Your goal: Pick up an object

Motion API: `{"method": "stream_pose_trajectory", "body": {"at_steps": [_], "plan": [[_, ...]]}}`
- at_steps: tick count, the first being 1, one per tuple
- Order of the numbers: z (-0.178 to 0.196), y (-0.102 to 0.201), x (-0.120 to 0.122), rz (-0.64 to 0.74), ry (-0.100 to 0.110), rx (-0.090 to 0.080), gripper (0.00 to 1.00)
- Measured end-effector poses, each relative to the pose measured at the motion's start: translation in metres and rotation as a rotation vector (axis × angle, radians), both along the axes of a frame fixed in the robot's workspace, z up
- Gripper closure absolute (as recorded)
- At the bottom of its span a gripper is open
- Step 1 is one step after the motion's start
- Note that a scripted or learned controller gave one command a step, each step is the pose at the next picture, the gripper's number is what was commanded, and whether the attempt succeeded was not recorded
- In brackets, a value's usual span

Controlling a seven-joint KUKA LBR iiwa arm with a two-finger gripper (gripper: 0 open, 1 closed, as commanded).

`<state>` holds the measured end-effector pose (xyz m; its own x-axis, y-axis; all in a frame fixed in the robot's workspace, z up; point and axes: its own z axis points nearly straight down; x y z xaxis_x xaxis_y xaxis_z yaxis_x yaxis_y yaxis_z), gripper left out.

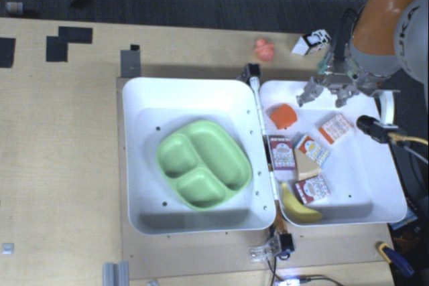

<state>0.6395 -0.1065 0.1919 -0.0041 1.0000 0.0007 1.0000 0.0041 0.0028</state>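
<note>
Banana (299,206) below open, empty tool (324,98).

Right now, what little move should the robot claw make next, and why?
Probably go down and a bit toward the orange block. The gripper hangs open above the far end of the right bin, holding nothing, and that block lies nearest, apart from the other things.

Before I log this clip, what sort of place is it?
Likely a robot lab's picking bench: two white bins, one with a green tray, one with toy food like a banana, and an arm's gripper above.
</note>
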Motion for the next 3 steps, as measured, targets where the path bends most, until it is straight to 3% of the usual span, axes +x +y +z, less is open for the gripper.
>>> {"method": "stream_pose_trajectory", "body": {"at_steps": [1, 2, 3], "plan": [[-0.091, 0.018, 0.016, -0.001, -0.012, -0.001, 0.0], [-0.079, 0.02, 0.018, 0.002, -0.019, 0.001, 1.0], [-0.079, 0.02, 0.018, 0.002, -0.018, 0.001, 0.0]]}}
